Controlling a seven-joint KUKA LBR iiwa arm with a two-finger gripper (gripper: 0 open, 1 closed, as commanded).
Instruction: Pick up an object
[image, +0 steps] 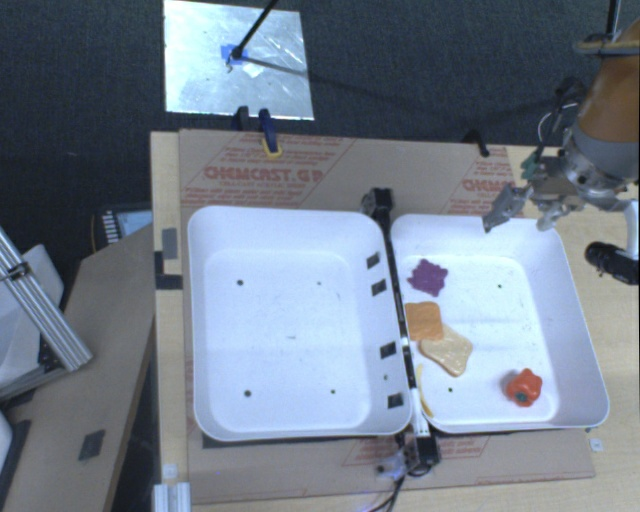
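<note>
Left bin (215, 330): I see plain white plastic, its right wall meeting the other bin.
Right bin (570, 300): it holds four toys.
Purple toy (428, 276): I see it near the upper left.
Orange slab (424, 321): just below the purple toy.
Tan bread-like piece (447, 351): overlapping the slab's lower right edge.
Red pepper toy (522, 387): near the lower right corner, well apart from the others.
Gripper (522, 216): I see it above the right bin's back rim, fingers spread apart, holding nothing.
</note>
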